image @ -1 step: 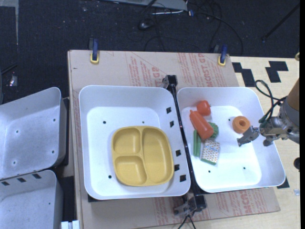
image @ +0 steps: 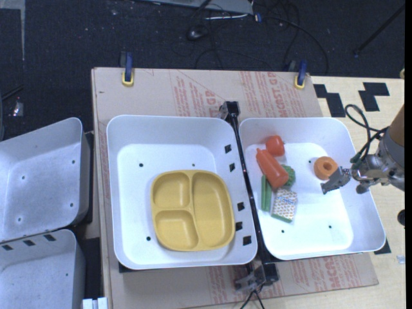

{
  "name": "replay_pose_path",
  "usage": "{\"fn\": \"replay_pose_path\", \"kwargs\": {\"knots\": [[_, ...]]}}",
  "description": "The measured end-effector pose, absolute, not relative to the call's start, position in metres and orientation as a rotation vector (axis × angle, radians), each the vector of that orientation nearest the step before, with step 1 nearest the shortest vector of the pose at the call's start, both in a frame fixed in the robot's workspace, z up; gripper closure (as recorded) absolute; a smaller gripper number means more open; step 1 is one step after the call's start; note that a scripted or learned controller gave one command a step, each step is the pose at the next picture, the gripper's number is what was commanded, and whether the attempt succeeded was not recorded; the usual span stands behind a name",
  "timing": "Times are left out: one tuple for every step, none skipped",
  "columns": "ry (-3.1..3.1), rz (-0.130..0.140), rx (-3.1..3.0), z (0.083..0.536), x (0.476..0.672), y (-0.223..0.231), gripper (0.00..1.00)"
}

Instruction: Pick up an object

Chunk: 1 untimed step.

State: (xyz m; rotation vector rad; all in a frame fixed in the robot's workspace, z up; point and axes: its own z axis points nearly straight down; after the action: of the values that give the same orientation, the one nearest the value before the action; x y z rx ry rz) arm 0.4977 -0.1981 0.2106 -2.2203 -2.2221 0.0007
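Inside left bin (image: pixel 129 140), yellow tray (image: pixel 192 210)

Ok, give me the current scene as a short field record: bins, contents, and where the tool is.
left bin: holds a yellow three-compartment tray
right bin: holds an orange ring, a red-orange carrot-like toy, a small red piece, a green item, a patterned packet
cluster: carrot-like toy, green item and packet touch or overlap near the bin's left wall
tool: over the right bin's right side, beside the ring
tool grip: nothing visibly held
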Motion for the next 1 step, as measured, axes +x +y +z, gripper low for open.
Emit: {"fn": "replay_pose_path", "kwargs": {"knots": [[-2.217, 0.004, -2.22, 0.1577, 0.4984, -0.208, 0.0]]}}
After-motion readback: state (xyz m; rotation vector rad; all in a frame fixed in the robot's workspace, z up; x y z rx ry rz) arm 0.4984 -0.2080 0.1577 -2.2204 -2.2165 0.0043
